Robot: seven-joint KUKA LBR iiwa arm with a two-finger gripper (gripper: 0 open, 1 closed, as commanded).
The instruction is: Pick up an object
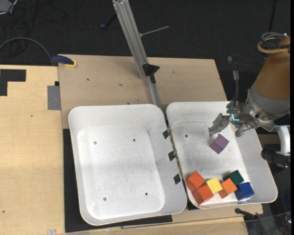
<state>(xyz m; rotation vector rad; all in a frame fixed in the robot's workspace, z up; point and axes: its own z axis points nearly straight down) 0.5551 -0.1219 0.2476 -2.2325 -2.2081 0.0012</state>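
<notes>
A purple cube [218, 144] lies tilted on the floor of the right bin [196, 116], near its middle. My gripper [229, 128] hovers just above and behind the cube, open, its two grey fingers spread wide with nothing between them. The cube is apart from the fingertips. In the bin's front corner sits a cluster of blocks: an orange-red one [196, 179], a red one [203, 194], a yellow one [214, 185], an orange one [229, 186], a green one [234, 176] and a blue one [244, 190].
The left bin [88, 116] adjoins the right one, with black clips [170, 154] along the shared rim. A slanted metal rail [134, 43] rises behind the bins. The arm's orange band [274, 77] stands at the right.
</notes>
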